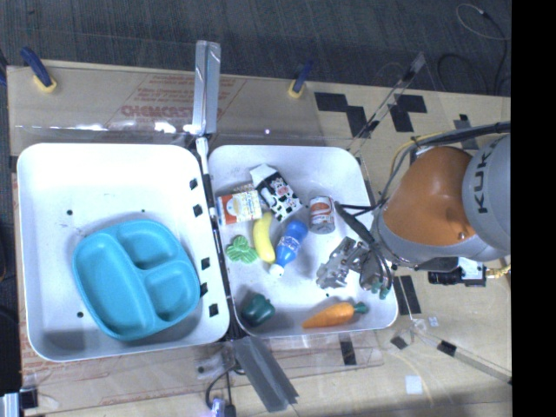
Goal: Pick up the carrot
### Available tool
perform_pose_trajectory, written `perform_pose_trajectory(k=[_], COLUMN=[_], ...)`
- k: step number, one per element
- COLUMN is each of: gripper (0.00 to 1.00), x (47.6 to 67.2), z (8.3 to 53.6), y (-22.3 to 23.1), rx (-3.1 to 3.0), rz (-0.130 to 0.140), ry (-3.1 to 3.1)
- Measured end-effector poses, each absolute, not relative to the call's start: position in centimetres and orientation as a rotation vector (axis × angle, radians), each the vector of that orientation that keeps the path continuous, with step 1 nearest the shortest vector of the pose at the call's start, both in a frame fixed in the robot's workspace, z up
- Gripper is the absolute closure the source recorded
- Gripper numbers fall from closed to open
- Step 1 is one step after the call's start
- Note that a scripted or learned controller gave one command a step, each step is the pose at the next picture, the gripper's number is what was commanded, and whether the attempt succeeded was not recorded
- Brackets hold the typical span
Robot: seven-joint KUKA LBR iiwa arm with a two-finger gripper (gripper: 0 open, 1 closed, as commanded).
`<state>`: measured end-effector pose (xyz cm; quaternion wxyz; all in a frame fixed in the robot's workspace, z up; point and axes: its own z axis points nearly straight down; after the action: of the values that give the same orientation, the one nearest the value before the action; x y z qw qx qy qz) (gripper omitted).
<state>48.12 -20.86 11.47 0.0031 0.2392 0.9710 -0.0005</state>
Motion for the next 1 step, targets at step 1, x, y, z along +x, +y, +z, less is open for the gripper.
perform_pose_trajectory(k=[1], gripper=[0.00], x=[48.12], z=[11.47], y=[-20.86], rx=[0.750], rz=[-0.002], ry=[3.045])
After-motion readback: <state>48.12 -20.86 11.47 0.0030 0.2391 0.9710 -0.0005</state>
